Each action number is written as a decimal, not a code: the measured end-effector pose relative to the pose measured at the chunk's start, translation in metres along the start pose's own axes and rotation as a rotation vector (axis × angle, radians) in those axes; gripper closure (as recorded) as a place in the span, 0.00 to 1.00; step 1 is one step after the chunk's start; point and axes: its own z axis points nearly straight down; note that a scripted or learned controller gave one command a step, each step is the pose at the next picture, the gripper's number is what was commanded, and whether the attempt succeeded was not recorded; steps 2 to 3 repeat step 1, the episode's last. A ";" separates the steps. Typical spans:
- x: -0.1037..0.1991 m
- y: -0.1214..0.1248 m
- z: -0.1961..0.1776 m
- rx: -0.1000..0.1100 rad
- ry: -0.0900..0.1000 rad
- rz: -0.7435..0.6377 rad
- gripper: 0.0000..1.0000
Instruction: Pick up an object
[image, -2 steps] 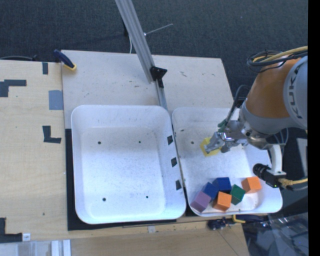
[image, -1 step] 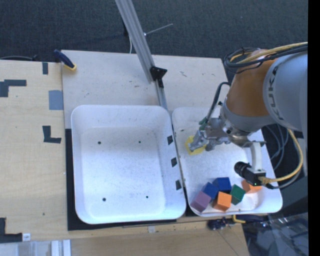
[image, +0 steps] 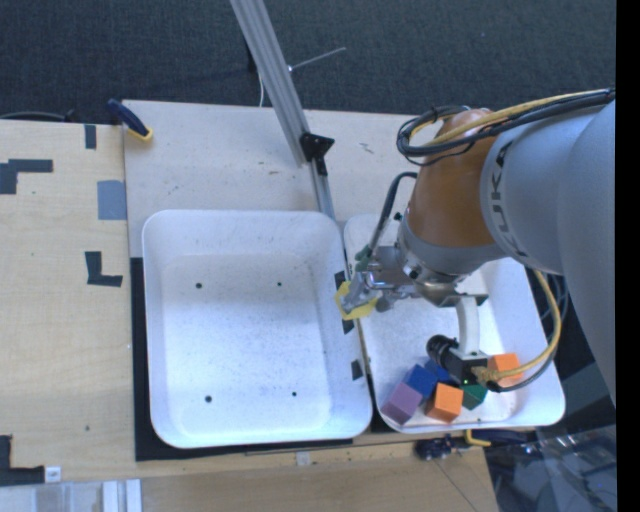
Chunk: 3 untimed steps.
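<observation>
Left shallow white plastic bin (image: 180, 300) sits on the desk (image: 60, 300). Grey arm with orange band (image: 455, 195) reaches in from right, wrist bent down over the right white bin (image: 530, 300); jaws' state cannot be told. Purple block (image: 404, 402), blue cube (image: 424, 381), orange cube (image: 447, 401), small green piece (image: 474, 394) cluster at that bin's near edge.

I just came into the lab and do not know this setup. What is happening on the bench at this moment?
A grey robot arm with an orange band reaches from the right over the right shallow white bin. Small blocks lie in a cluster at that bin's near end: a purple cube, a blue cube, an orange cube and a second orange block. Nothing appears lifted yet.
</observation>
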 end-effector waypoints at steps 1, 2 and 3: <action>0.063 -0.005 0.001 -0.001 0.000 -0.002 1.00; 0.063 -0.005 0.001 -0.001 0.000 -0.002 1.00; 0.063 -0.005 0.001 -0.001 0.000 -0.002 1.00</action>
